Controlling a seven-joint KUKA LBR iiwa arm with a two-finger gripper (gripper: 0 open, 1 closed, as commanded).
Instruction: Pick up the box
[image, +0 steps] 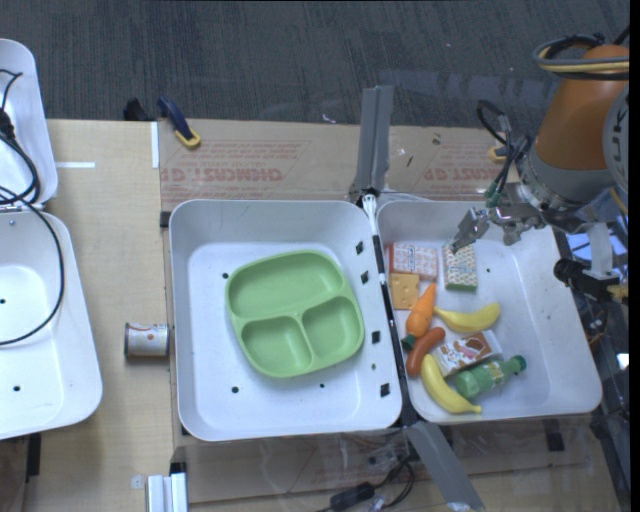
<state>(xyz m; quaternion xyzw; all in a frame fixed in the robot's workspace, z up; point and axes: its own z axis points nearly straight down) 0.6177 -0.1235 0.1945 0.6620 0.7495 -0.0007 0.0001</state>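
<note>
While the arm (580, 120) leans over the right bin (560, 330), its claw (466, 238) grips the box (461, 268)

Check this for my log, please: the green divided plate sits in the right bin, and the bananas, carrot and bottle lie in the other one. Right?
Not quite. The camera view shows the green divided plate in the left bin; the bananas, carrot and bottle lie in the other, right one.
</note>
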